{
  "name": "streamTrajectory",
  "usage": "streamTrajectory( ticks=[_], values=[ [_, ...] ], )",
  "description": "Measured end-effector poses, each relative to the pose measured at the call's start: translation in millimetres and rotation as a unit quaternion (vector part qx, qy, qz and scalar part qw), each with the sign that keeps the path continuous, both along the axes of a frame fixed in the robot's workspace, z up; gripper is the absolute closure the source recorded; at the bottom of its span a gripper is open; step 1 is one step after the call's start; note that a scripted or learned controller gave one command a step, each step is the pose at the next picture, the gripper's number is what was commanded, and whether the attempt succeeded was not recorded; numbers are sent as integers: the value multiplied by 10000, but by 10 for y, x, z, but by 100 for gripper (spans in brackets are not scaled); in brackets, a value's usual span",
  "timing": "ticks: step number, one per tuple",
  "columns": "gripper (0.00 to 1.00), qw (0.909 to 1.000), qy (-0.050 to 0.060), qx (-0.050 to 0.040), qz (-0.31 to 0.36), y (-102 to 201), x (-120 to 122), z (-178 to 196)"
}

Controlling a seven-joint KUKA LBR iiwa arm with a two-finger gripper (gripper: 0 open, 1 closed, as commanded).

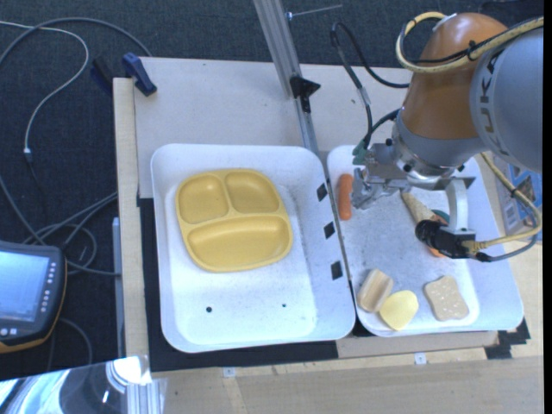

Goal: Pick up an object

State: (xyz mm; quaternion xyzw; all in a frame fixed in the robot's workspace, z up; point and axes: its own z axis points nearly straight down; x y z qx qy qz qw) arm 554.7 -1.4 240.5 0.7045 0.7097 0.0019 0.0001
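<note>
My gripper (366,188) hangs low over the far left part of the right bin (509,293). Just to its left an orange carrot-like stick (345,196) lies along that bin's left wall, close to the gripper but not seen in its grasp. A tan stick (416,206) pokes out from under the wrist on the right. Along the near side of the bin lie a pale bread piece (373,289), a round yellow piece (399,310) and a tan cracker (447,298).
The left bin (259,317) bears a yellow divided plate (234,219). A metal pole (280,33) rises behind the bins. The arm's grey and orange body (457,76) covers the far right of the right bin. A blue clamp (138,72) sits on the bench's far left corner.
</note>
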Motion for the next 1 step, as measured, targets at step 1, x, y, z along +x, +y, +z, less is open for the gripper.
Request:
streamTrajectory(
  ticks=[1],
  values=[
    [100, 10000, 8, 2, 3, 623, 166, -59]
  ],
)
